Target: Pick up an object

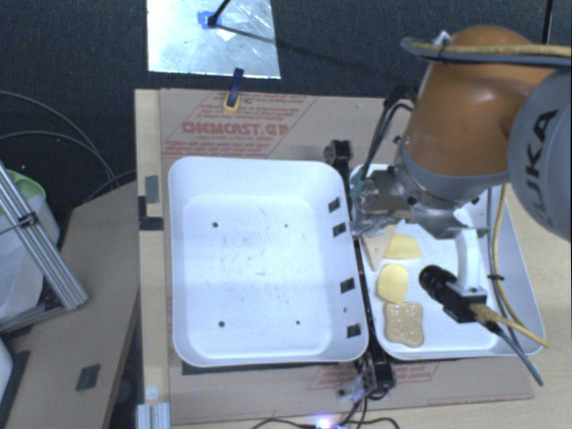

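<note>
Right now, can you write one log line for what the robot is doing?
arm: over right bin | end effector: hidden under wrist | items: yellow pieces, tan waffle-like piece lying in bin | left bin | pick: not confirmed

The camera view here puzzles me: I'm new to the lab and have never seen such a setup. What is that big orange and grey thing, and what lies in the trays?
You are looking down at a slant from one fixed camera above a bench. The big shape is a robot arm, grey with an orange band, reaching in from the right. Its tool hangs low over the right bin, near the divide between the bins; the arm's bulk hides its tip, so I cannot tell whether it holds anything. In that bin lie a pale yellow wedge, a yellow rounded piece and a tan, cracker-like piece, probably toy food. The left bin shows only its white floor. A black module with cables sits on the arm.
</note>
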